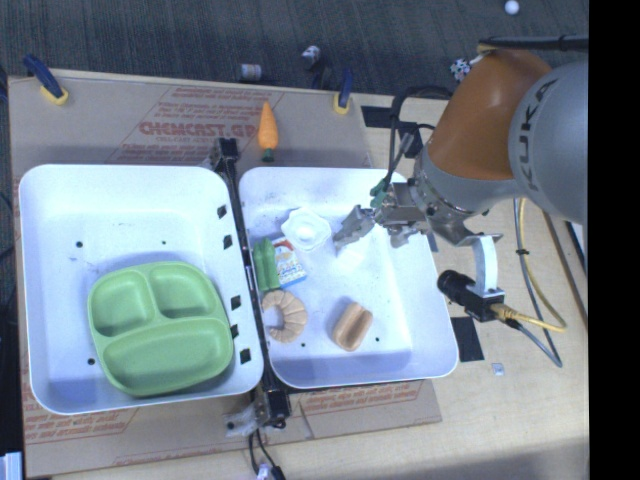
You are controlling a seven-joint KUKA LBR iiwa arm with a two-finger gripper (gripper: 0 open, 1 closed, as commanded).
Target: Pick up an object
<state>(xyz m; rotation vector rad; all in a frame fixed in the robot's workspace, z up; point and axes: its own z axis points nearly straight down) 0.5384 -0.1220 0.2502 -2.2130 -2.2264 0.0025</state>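
Gripper (352,227) hovers over right bin's (420,358) bare centre.

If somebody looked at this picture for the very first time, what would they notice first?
Probably the big grey arm with its orange band, reaching in from the right with its gripper above the right bin. Next, the bright green divided plate in the left bin. Then the small orange carrot on the cardboard behind the bins.
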